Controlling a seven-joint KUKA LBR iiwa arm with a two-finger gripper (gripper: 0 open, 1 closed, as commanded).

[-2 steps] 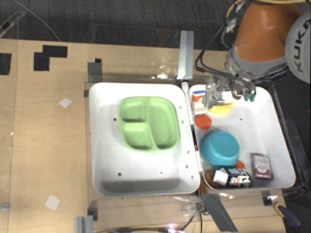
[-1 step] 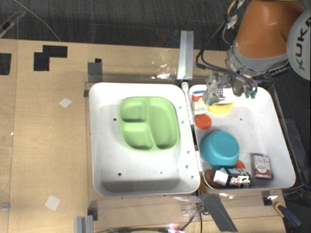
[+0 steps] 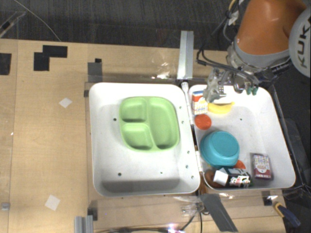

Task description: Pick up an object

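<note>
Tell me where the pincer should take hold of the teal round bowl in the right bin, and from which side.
Probably from straight above, closing over the rim of the teal round bowl on its far side, towards the orange round object. The bowl appears to sit mouth up, so the thin rim suits two fingers. The near edge is crowded by a dark card box and small clutter; the far side has more bare bin floor.

I see the gripper (image 3: pixel 214 92) partly covering the yellow object (image 3: pixel 221 108); small items under the teal bowl (image 3: pixel 220 148) stay indistinct.

A pale wooden bench top (image 3: pixel 43 144) carries black square marks (image 3: pixel 48 56) at its far left; beyond it lies dark grey carpet floor (image 3: pixel 121 13).
</note>
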